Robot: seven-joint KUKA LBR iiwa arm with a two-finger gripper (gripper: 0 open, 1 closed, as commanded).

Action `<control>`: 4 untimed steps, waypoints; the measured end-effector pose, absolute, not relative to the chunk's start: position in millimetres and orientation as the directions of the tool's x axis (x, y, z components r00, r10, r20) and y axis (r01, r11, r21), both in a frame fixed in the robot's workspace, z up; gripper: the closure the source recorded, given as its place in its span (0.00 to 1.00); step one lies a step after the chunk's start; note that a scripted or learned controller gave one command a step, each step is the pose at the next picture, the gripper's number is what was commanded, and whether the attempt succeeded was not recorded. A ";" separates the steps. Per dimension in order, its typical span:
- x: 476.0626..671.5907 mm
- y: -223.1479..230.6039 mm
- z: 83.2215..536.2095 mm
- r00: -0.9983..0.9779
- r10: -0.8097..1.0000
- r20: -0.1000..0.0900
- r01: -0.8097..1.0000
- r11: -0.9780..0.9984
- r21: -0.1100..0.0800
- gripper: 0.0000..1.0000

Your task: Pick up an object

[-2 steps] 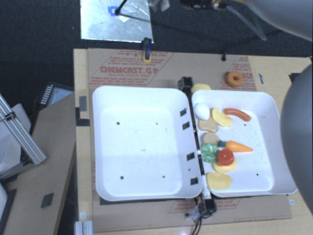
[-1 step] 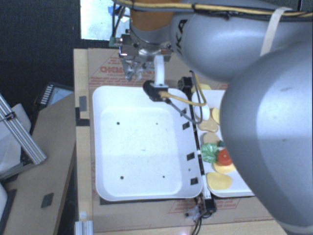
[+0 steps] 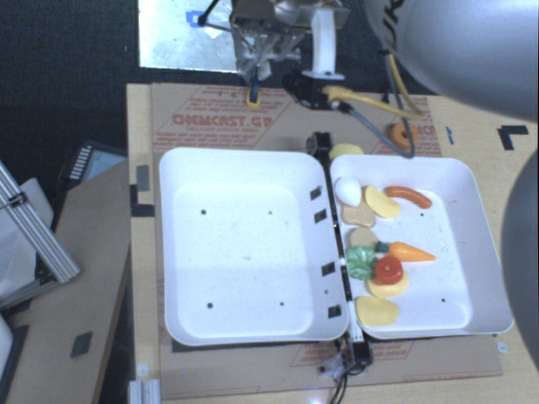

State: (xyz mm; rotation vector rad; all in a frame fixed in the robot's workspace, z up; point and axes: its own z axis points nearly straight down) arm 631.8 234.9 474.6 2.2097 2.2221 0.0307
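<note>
The right bin (image 3: 459, 297) holds several toy foods along its left side: a white egg (image 3: 347, 191), a yellow slice (image 3: 381, 201), a red sausage (image 3: 408, 196), an orange carrot (image 3: 411, 252), a green leafy piece (image 3: 360, 262), a red tomato (image 3: 388, 269) and a yellow piece (image 3: 377, 311). My gripper (image 3: 256, 67) hangs high over the cardboard behind the left bin (image 3: 244, 251), far from all the food. A small yellow and blue bit (image 3: 253, 98) shows just below it; I cannot tell whether that bit is held.
A yellow item (image 3: 346, 151) lies just outside the right bin's back edge. An orange ring (image 3: 402, 135) and cables (image 3: 370, 108) lie on the cardboard behind it. The arm's large grey body (image 3: 455, 32) covers the upper right. A metal frame (image 3: 34, 234) stands at the left.
</note>
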 end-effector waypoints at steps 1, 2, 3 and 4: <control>566.2 235.0 541.4 -0.008 1.000 0.006 1.000 0.007 0.008 1.00; 662.2 232.7 533.3 0.001 1.000 0.000 1.000 -0.001 0.004 1.00; 659.2 233.9 546.3 -0.005 1.000 0.001 1.000 0.005 0.004 1.00; 657.9 100.9 535.1 0.011 1.000 -0.002 1.000 -0.011 0.002 1.00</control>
